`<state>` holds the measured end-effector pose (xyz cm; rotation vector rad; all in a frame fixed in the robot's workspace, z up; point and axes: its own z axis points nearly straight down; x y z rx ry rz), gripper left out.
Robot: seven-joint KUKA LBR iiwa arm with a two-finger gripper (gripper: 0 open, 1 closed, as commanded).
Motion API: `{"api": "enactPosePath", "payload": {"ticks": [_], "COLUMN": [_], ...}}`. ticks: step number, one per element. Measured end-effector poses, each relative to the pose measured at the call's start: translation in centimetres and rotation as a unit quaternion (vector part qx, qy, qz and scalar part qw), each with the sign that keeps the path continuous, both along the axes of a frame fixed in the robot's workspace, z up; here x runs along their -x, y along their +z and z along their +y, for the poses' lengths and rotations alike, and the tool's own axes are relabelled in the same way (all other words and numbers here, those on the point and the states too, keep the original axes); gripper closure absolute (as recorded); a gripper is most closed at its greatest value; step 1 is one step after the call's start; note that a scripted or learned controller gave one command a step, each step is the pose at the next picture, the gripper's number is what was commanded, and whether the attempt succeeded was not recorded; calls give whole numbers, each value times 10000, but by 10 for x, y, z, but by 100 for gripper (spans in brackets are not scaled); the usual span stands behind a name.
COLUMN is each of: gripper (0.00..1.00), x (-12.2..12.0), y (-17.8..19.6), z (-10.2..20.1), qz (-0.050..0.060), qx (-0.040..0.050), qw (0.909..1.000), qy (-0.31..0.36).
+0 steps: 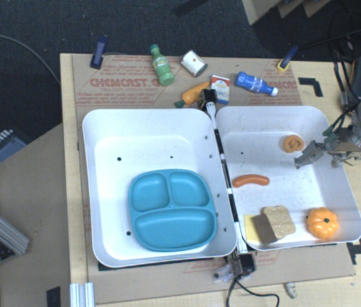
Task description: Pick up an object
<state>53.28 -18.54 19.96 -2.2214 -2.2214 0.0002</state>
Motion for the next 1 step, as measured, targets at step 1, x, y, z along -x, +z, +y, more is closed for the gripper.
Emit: {"api": "enactPosePath", "payload": {"ticks": [1], "gripper": [0], "x": [-97], "y": [-47], "z": [-38], "qz": [2], "qx": [3], "qw": [10000], "qy": [5]}}
